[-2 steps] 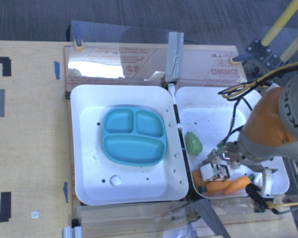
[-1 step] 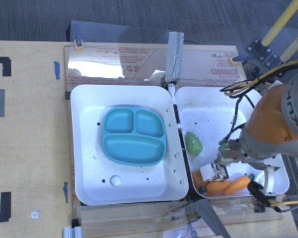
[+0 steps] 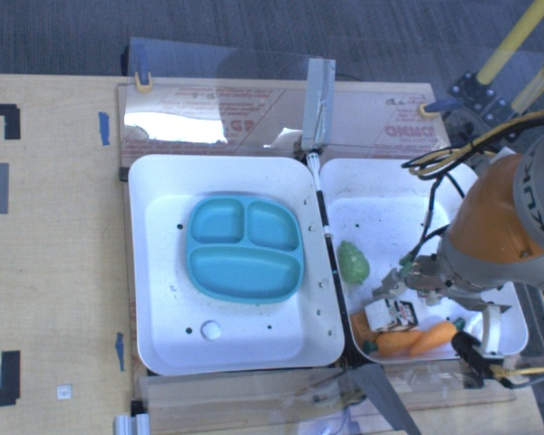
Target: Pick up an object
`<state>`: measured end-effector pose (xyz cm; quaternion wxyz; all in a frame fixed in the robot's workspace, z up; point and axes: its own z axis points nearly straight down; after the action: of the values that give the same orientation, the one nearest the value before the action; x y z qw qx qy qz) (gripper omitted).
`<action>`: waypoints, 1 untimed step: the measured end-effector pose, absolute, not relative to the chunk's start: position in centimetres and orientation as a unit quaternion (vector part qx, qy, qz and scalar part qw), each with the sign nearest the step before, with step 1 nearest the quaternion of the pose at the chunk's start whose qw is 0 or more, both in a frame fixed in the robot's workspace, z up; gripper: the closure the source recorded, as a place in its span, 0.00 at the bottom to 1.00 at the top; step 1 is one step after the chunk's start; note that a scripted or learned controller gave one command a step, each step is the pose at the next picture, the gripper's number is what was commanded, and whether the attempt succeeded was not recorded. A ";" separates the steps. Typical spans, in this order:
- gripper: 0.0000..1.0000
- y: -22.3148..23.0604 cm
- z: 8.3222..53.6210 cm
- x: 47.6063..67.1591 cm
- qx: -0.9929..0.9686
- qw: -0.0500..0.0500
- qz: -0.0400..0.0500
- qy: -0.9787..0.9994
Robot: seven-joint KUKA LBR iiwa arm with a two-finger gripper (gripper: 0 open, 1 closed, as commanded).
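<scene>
While the arm [image 3: 503,220] reaches over the right bin [image 3: 372,198], its gripper [image 3: 392,314] sits low near that bin's front edge, directly above the orange carrot [image 3: 417,340]. Finger opening: cannot tell, and nothing is visibly held. Carrot lies flat along the front wall of the right bin. Green leafy piece [image 3: 353,262] lies just left of the gripper, near the divider. Left bin [image 3: 163,188] holds a blue three-compartment plate [image 3: 245,248] and a small white disc [image 3: 210,331] towards its front.
</scene>
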<state>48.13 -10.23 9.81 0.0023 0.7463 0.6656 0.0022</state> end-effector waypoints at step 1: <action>1.00 -10.2 10.8 48.2 0.746 0.003 0.003 0.665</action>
<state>48.18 -10.24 10.77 0.0031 0.7465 0.6654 0.0025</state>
